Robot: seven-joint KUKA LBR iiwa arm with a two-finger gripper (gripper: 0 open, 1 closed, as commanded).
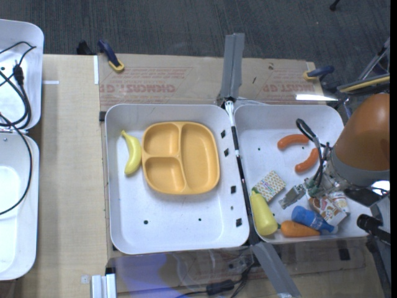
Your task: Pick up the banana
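The banana point(131, 153) lies untouched in the left bin point(118, 216), just beside the yellow divided plate point(181, 157). The arm point(367, 135) hovers over the right bin point(260, 120), approach not begun; next it must cross leftward.

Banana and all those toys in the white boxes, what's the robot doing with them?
The robot arm is over the right bin, above a pile of toys, near the blue bottle and the carton. The banana it should pick up lies untouched in the left bin, right beside the yellow divided plate. So nothing has been grabbed yet.
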